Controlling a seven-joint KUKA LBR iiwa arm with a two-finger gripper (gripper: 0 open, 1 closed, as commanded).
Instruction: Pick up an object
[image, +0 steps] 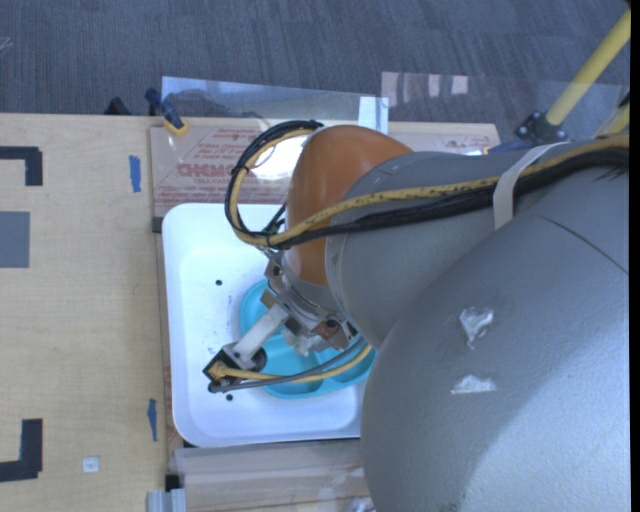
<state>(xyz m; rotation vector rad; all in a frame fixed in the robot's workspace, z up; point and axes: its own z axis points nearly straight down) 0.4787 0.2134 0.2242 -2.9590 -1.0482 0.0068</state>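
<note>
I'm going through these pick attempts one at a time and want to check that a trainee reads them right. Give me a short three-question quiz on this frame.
1. True or false: the blue dish lies inside the white bin.
2. The end effector is: A) over the wooden bench left of the bin; B) over the blue dish; C) over the grey floor.
3. Fill in: the band above the wrist of the arm is ____ in colour.
Key: 1 true; 2 B; 3 orange.
</note>
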